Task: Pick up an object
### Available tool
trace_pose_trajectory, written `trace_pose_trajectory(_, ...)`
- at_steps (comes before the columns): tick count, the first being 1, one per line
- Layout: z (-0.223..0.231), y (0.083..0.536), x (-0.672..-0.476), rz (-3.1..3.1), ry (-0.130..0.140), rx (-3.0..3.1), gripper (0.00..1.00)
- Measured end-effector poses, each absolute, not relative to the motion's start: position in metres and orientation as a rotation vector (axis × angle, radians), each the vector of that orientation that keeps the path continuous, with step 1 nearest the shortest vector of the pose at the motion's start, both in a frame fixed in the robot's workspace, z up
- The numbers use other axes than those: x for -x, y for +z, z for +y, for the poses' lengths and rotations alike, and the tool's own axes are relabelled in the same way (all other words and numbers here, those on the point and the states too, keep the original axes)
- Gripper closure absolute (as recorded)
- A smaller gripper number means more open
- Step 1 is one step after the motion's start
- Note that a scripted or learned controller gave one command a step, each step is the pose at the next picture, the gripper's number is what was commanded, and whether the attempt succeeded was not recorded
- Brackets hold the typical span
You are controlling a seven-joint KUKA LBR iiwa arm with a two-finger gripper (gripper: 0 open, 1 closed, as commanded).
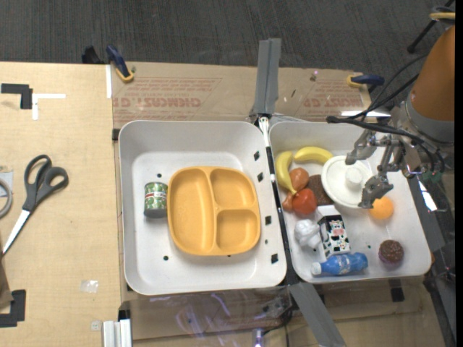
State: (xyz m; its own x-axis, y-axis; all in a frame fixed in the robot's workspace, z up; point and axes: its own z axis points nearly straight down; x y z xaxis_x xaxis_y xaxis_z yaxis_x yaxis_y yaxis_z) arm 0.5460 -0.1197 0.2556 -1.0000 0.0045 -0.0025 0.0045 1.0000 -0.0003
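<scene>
My gripper [368,169] hangs over the right bin [416,226], open, its two grey fingers [377,187] spread above a white bowl-shaped dish [342,183]. Nothing sits between the fingers. A small orange [382,207] lies just below the lower finger. Left of the dish are a banana [307,157], a peach-coloured fruit [299,177] and a red fruit [304,202]. Nearer the front lie a cow-patterned carton [334,236], a crumpled white item [307,231], a blue bottle [340,264] and a brown ball [391,251].
The left bin [137,244] holds a yellow divided plate [215,210] and a green can [155,199]. Scissors [35,188] lie on the wooden bench far left. A grey divider post [268,78] stands between the bins at the back. Cables trail from the arm at right.
</scene>
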Motion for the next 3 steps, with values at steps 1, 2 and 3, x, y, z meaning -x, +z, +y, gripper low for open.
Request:
trace_pose_trajectory(1, -0.092, 0.093, -0.581, 3.128, 0.0, -0.237, 0.0)
trace_pose_trajectory(2, -0.095, 0.093, -0.597, 3.016, 0.0, -0.866, 0.0)
trace_pose_trajectory(3, -0.097, 0.092, -0.545, 3.036, 0.0, -0.803, 0.0)
